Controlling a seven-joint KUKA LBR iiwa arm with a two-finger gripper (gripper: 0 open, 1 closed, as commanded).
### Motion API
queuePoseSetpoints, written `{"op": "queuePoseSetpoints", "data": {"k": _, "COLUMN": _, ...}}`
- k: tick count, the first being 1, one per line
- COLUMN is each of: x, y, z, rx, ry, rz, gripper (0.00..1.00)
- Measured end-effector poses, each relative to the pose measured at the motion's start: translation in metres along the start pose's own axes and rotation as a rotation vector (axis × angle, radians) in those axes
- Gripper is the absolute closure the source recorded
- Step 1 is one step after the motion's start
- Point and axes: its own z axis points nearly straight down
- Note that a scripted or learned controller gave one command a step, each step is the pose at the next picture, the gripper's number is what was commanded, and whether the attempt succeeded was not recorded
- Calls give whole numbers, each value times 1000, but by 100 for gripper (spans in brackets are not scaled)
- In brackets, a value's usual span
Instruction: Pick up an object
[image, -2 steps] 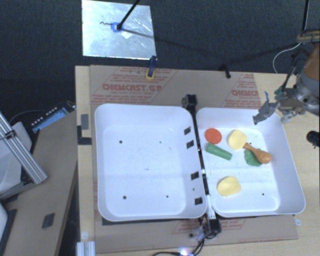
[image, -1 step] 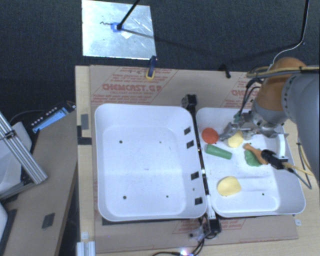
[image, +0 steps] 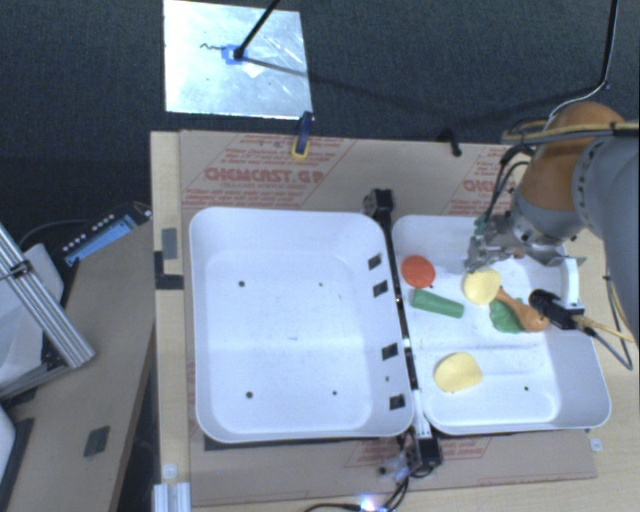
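The arm's hand (image: 487, 256), its grip state impossible to tell, hovers at twelve o'clock of a yellow ball (image: 481, 287) in the right bin (image: 575, 400), where a crowding green piece (image: 505, 316) at four o'clock could spoil the grasp.

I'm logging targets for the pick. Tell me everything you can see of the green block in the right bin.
The green block is a small elongated piece, matte and plain green, looking like plastic or foam. It lies flat on the right bin floor near the divider, tilted slightly. An orange-red round object sits just above it, close or touching. Nothing grips it.
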Motion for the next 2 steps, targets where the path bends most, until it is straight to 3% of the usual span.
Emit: {"op": "queuePoseSetpoints", "data": {"k": 2, "x": 41, "y": -45, "z": -347, "rx": -10, "ry": -1, "rz": 0, "gripper": 100}}
